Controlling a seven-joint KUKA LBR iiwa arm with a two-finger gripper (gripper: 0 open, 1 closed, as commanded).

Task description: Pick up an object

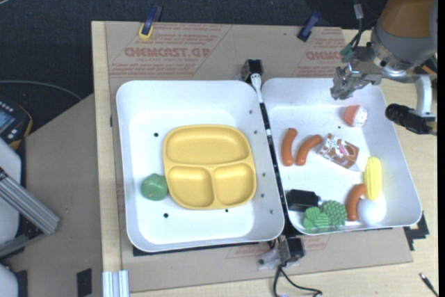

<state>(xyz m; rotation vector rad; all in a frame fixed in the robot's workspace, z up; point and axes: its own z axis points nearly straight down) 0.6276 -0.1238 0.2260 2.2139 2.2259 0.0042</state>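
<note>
My gripper [345, 88] hangs over the far part of the right bin [403, 170], just above and left of a small red and white piece [355, 115]. Nothing shows between its fingers. Lower in that bin lie two orange sausages [299, 147], a brown and white wrapped item [340, 151], a yellow corn cob [373, 177], another sausage [355, 199], a white egg [372, 211], a green leafy piece [325, 215] and a black block [303, 199].
The left bin [132, 149] holds a yellow divided plate [208, 165] and a green ball [154, 187]. Black clips [252, 69] sit where the bins meet. Cardboard [208, 52] lies under both bins.
</note>
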